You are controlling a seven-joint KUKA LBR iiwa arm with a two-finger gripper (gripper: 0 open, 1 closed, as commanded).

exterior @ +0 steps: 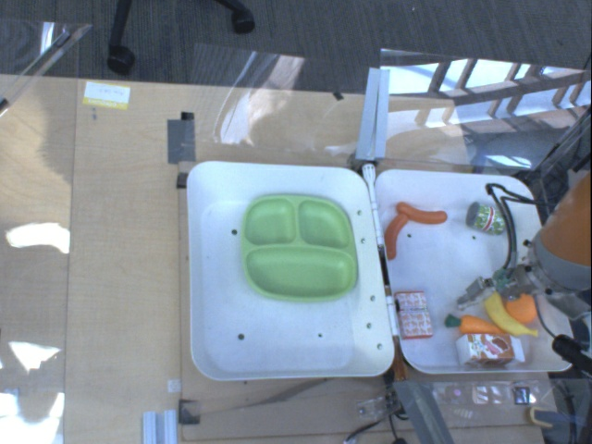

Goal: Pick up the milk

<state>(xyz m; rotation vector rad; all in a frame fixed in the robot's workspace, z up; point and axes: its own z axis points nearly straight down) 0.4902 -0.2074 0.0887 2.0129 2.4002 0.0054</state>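
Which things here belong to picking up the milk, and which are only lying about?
For the job: milk carton, gripper, right bin.

Lying about: green plate in the left bin, two sausages, can, banana, carrot, red packet.

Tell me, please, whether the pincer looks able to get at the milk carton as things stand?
Probably yes: the milk carton lies uncovered in the right bin, just below the pincer, though the carrot and banana crowd it.

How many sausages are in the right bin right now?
2. One orange sausage lies near the top left of the right bin; a redder sausage curves down just below it, their ends touching. The arm may hide more.
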